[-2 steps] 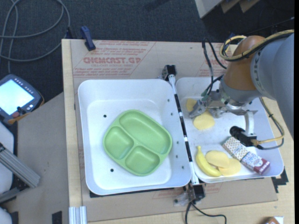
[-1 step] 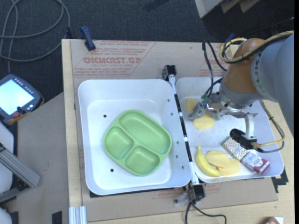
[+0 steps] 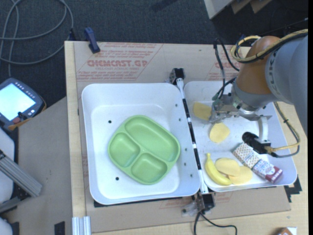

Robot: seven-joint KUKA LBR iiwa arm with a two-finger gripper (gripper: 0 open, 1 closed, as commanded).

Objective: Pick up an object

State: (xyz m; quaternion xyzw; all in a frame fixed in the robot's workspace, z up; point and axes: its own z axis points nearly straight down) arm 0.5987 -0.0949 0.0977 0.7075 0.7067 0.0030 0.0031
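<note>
In the right bin, my gripper hangs low over the far left part. A yellow block lies just to its left, close to or touching it. Just below the gripper lies a flat yellow disc. Nearer the front are a banana, two pale yellow slices and a small patterned carton with a red end. I see nothing held in the gripper.
The left bin holds a green divided plate. A ridge where the two bins meet runs just left of the yellow block. The grey arm with its orange band covers the right bin's far right corner.
</note>
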